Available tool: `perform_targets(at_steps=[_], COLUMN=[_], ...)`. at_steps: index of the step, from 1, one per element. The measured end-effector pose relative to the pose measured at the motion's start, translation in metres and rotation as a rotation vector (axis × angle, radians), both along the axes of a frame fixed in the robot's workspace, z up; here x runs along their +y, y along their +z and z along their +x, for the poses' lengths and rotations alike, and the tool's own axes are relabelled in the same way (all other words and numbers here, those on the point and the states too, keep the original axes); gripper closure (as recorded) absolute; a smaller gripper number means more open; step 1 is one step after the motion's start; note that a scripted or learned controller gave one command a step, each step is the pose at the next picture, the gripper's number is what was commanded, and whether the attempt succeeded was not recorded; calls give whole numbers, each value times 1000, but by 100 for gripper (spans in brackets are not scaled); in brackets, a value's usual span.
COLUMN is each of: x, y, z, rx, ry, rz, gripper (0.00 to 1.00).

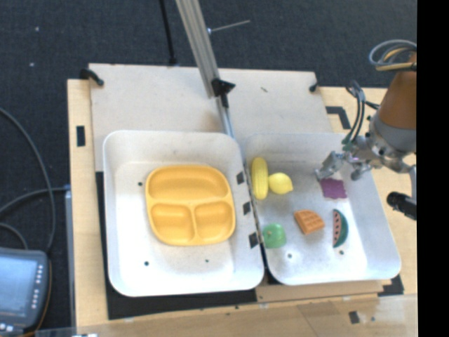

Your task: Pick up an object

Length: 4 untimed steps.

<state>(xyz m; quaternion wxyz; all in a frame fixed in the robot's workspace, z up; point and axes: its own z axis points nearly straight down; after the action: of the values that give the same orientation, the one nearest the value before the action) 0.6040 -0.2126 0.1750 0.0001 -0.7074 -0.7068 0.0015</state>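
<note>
Gripper (342, 166) hanging over the upper right part of the right bin (372, 258), reaching in from the right under the grey wrist and orange band. Fingers spread apart, nothing seen between them. Just below the gripper, a small purple piece (333, 188) lying flat on the bin floor, close to the fingertips but not gripped.

Elsewhere in the right bin: a yellow banana (259, 177) lying lengthwise along the left wall, a yellow lemon (280, 183) touching its right side. Lower down, a green round fruit (273, 236) near the left wall, an orange wedge-shaped piece (309, 222) to its right, and a watermelon slice (339, 228) with red flesh and dark seeds further right, near the orange piece but apart from it.

Left bin (126, 272) set just beside the right one, rims meeting in the middle. Inside it, a yellow divided tray (189, 203) with three compartments, lying flat near the centre, nothing in its compartments.

Both bins resting on the pale surface (154, 90). A slanted metal rail (196, 30) rising from the surface behind the bins. Black cables on dark floor at the left, and a grey screen device (21, 290) at the lower left corner.
</note>
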Motion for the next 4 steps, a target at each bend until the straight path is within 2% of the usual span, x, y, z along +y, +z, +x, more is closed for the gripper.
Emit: perform_targets(at_steps=[1, 2, 4], x=[2, 1, -6], y=[-49, -34, 70], z=[9, 11, 5], rx=[0, -7, -10], ry=[4, 5, 2], rz=[0, -1, -1], gripper=[0, 100, 100])
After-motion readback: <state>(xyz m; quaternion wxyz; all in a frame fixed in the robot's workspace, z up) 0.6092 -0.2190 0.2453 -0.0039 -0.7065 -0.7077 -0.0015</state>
